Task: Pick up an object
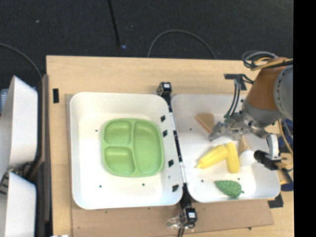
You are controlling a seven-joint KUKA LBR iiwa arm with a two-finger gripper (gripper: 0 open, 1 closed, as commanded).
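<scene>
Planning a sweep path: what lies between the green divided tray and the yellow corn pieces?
In the camera view, between the green divided plastic tray and the yellow corn-shaped pieces run bare bin floor and the two white bins' adjoining walls with black clips.

Right bin (pixel 197 189), right of frame: two yellow corn-shaped pieces, one (pixel 213 157) lying slantwise, one (pixel 232 157) nearly upright, touching at upper ends; tan wedge (pixel 205 121) above them; green bumpy leaf-like piece (pixel 228 188) below, near lower rim.

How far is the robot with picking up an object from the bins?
Done: the arm has reached into the right bin, and the gripper is low above the yellow objects. In hand: nothing visibly held. Left: grasp and lift; the yellow objects, green leafy piece and tan block lie in the bin.
</scene>
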